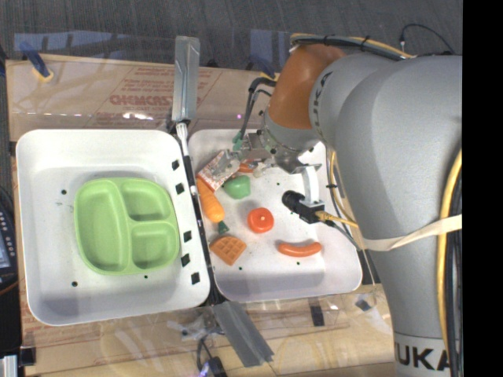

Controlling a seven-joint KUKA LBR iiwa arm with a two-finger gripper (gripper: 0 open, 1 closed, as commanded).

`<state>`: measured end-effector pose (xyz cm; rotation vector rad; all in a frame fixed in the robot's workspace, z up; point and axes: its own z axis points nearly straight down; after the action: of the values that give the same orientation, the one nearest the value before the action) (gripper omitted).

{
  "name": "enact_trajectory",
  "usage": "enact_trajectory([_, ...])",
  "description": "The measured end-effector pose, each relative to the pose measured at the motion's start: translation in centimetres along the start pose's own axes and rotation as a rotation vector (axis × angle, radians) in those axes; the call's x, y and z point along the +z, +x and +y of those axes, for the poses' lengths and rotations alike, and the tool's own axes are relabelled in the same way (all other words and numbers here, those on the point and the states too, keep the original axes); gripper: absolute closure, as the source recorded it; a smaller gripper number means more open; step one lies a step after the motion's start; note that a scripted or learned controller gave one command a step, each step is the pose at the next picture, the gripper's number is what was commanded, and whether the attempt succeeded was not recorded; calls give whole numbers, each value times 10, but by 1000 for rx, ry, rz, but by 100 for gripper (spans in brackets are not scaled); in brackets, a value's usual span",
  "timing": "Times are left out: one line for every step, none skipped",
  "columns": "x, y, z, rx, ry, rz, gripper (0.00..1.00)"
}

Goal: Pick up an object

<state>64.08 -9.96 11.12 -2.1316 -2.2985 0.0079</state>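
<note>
My gripper (250, 154) hangs low over the far left part of the right bin (339, 277), reaching in from the right. Directly beside it lies a red and white snack packet (218, 166), and a green pepper (236, 186) sits just in front of it. Whether the gripper touches either one is not visible. Along the bin's left wall lies an orange carrot (210, 203). A red tomato (261, 221) sits mid-bin, a brown waffle (228, 249) at the near left, and a reddish sausage (299, 248) at the near right.
The left bin (39, 179) holds a green divided plate (126, 226). A metal divider (186, 77) stands between the bins at the back. The bulky grey arm (393, 148) covers the right bin's right side.
</note>
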Motion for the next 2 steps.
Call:
enact_trajectory([21,-17,-46,28,-3,-1,0])
enact_trajectory([20,-48,-150,86,-6,-1,0])
